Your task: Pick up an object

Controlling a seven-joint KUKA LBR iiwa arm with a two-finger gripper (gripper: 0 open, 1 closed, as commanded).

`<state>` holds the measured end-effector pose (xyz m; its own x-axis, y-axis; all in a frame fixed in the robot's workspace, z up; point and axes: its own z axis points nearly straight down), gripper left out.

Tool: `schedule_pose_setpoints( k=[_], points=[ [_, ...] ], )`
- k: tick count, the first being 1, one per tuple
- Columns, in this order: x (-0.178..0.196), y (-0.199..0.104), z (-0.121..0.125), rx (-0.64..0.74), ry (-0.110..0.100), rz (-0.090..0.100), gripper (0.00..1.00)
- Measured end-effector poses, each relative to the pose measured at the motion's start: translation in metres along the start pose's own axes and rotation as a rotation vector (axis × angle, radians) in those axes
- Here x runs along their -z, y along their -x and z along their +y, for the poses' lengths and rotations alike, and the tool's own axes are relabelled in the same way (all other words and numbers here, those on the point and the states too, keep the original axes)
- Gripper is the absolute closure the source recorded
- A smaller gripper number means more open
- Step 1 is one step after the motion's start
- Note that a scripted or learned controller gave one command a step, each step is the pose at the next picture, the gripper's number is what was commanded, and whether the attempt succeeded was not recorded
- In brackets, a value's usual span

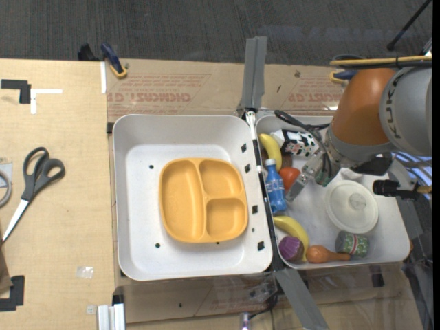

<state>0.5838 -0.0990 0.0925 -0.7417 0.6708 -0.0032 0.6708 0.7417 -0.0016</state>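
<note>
The right bin (395, 249) holds several small objects: a blue bottle (276, 190), a red piece (289, 176), two bananas (269, 146) (291, 225), a purple item (289, 248), an orange carrot-like piece (324, 254), a white round lid (352, 206), a green cup (353, 244) and a black-and-white item (300, 143). My gripper (307, 179) hangs low over the bin's left-middle, just right of the red piece and the bottle. It is open, with nothing seen between its fingers. The arm's orange band (364, 108) covers the bin's far right corner.
The left bin (134, 205) holds a yellow divided plate (204, 199). A grey divider bar (253, 74) runs back from between the bins. Scissors (31, 181) lie on the bench at the far left.
</note>
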Motion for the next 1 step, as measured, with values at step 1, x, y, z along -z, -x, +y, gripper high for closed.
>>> schedule_pose_setpoints(
  k=[1],
  points=[
    [-0.0008, -0.0038, -0.0019, -0.227, 0.0, 0.002, 0.0]
  ],
)
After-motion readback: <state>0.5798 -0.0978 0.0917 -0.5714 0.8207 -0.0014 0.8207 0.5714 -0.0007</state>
